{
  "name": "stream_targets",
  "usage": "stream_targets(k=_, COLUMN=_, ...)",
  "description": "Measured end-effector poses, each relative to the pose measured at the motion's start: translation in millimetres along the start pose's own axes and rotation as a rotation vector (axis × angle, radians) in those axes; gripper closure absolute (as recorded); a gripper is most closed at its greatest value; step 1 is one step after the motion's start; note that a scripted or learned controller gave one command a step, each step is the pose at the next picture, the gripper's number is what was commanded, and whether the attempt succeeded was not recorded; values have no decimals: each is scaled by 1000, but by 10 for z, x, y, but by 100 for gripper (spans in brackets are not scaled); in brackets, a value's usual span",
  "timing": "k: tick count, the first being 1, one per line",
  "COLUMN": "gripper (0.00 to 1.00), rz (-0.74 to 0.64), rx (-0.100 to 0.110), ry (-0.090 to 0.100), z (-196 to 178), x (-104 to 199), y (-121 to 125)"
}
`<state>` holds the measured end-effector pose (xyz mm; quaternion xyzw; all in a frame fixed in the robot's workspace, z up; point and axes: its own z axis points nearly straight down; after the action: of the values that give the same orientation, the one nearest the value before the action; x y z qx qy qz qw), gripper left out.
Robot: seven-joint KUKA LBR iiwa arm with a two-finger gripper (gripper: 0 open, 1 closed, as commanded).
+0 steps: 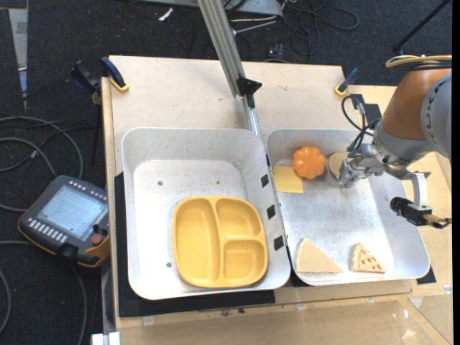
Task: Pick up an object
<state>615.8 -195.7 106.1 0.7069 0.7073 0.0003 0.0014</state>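
Camera view, looking down at a slant on the bench (187,92): the gripper (348,176) of the grey arm with an orange band (413,117) reaches in from the right and hangs low over the upper part of the right white bin (402,228). Whether its fingers stand apart or together cannot be told at this scale. Just beside the gripper, on its left, lies a small tan round disc (336,165), partly hidden by it. Next to the disc sits an orange pumpkin-shaped toy (309,162), and touching the pumpkin's lower left is a flat pale-yellow square slice (289,180). Near the front rim of the same bin lie a beige triangular wedge (316,257) and, to its right and apart from it, a smaller orange-crusted triangular piece with a lattice pattern (368,259). The left white bin (144,164) holds a yellow plastic tray with three compartments (219,241). A slanted grey metal pole (223,38) crosses the bench between the bins. A handheld control pendant with a screen (65,218) rests on the dark floor to the left.
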Motion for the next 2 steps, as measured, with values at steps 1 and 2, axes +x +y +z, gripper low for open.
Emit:
stream_targets(k=1, gripper=100, rz=1, rx=-3, ry=0, z=-436, x=-34, y=-1)
stream_targets(k=2, gripper=100, rz=-1, rx=1, ry=0, z=-1004, x=-102, y=32)
